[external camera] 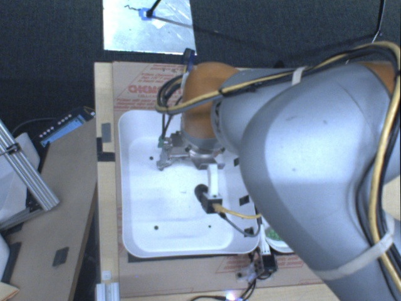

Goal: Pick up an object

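Bright, even light from above. The white bin [143, 221] is nearly washed out, with only a faint soft shadow beneath the arm [307, 168]. A silvery sheet [135, 24] at the top edge glares against dark surroundings. The arm, close to the camera, looks soft and slightly blurred.

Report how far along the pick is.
Done: the arm reaches over the left bin, with the gripper low near its floor. In hand: no grasp can be confirmed from this view. Left: grip an object and lift it; a green-and-white item lies by the arm's lower edge.
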Tool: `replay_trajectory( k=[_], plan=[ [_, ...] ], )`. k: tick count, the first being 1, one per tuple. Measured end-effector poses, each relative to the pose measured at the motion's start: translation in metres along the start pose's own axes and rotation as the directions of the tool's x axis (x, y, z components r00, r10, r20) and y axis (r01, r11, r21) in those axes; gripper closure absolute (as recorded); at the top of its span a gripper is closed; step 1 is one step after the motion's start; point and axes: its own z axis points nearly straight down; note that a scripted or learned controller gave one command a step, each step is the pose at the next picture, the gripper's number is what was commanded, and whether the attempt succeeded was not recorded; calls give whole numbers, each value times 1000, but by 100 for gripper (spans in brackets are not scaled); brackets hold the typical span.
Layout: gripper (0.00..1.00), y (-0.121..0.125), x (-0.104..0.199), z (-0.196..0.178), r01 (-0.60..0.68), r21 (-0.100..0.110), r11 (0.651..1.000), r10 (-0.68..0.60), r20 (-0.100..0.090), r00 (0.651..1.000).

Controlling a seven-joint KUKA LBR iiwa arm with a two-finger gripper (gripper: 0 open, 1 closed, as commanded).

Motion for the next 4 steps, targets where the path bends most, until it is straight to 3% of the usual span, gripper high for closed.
replay_trajectory(
  k=[1,2,3,4],
  plan=[
    [0,-23,68,-54,1,-3,1000,-1,-2,1000],
    [100,-22,63,-62,-5,0,1000,5,0,1000],
    [100,-33,-70,-193,-22,-12,1000,22,4,1000],
    [100,8,26,-118,-1,-3,1000,1,0,1000]
  ],
)
